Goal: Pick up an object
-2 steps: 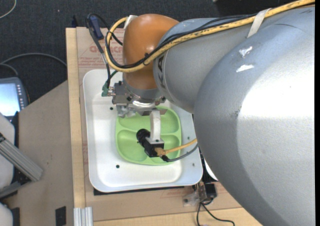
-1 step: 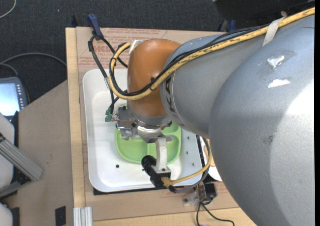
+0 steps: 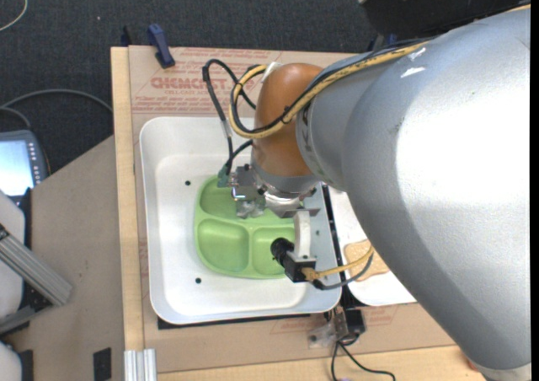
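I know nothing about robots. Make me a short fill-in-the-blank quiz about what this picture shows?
1. The tray lying in the left bin is coloured ____.
2. The band above the arm's wrist is coloured ____.
3. The gripper is positioned over the ____ bin.

Missing words: green; orange; left

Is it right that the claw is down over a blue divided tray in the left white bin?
Not quite: the tray is green, not blue. The camera view shows the claw down over it in the left white bin, as you said.
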`<state>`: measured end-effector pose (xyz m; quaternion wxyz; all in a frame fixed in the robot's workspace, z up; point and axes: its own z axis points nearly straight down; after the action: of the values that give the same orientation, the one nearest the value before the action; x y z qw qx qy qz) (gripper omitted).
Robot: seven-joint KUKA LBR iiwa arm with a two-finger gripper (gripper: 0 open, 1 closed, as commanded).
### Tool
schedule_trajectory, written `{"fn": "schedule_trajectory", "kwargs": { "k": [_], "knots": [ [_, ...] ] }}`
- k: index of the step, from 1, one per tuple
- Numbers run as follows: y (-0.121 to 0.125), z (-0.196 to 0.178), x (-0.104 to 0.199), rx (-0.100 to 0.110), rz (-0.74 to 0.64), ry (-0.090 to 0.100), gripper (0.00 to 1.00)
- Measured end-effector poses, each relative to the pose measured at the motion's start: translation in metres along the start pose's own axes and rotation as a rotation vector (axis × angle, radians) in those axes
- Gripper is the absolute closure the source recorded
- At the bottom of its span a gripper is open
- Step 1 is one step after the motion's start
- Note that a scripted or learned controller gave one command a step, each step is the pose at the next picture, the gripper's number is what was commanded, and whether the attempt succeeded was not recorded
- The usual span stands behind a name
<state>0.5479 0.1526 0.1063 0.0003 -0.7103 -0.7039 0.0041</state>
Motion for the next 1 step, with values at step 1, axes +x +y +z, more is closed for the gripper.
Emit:
{"fn": "schedule_trajectory", "kwargs": {
  "k": [1],
  "knots": [
    [0.0694,0.0197,-0.0482,-0.002,-0.006,0.014,1.0]
  ]
}}
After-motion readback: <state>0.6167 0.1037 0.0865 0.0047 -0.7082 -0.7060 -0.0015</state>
